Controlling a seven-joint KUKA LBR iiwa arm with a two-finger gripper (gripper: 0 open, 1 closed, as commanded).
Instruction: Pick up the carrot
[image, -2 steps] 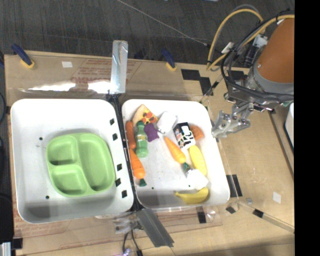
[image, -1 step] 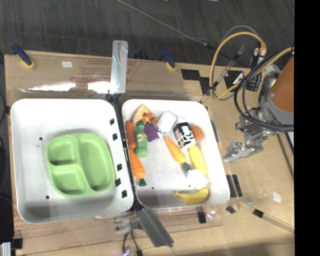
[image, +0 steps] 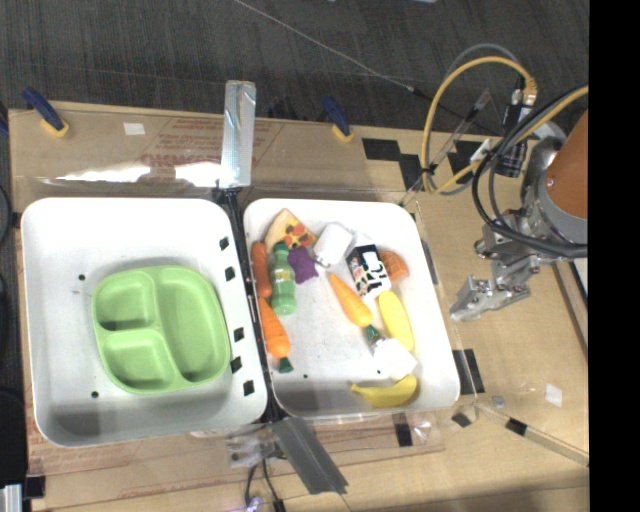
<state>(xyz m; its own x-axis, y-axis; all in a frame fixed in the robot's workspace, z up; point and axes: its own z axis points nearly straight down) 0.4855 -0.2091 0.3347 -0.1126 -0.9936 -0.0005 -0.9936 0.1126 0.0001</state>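
Orange and slim, the carrot (image: 350, 299) lies slantwise mid-way in the right bin (image: 428, 300), touching a black-and-white carton (image: 367, 271) whose print is too small to read. Off to the right the pincer (image: 478, 301) hangs over the bare surface (image: 520, 370), well apart from the bin — spread or pressed together, I cannot tell. A green divided tray (image: 160, 327) sits in the left bin (image: 40, 300).
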